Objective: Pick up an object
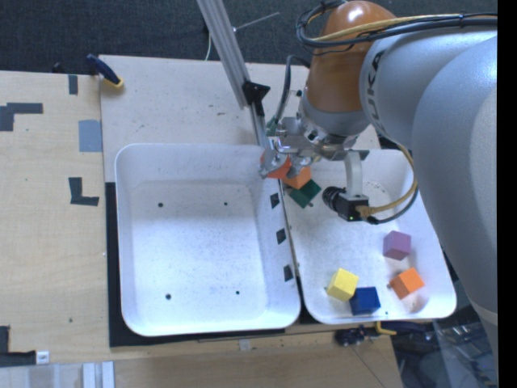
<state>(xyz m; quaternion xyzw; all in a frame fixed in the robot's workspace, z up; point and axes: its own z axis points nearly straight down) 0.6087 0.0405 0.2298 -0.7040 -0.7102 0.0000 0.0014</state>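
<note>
1. The gripper sits low at the right bin top-left corner; an orange block appears pinched between its fingers, though the view is cramped
2. Risk – the grip looks marginal and the block may slip
3. A green block touches below it; purple block, yellow block and blue block lie well apart – the bin divider crowds the left

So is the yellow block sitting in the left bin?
No, the yellow block lies in the right bin, touching the blue block.
</note>
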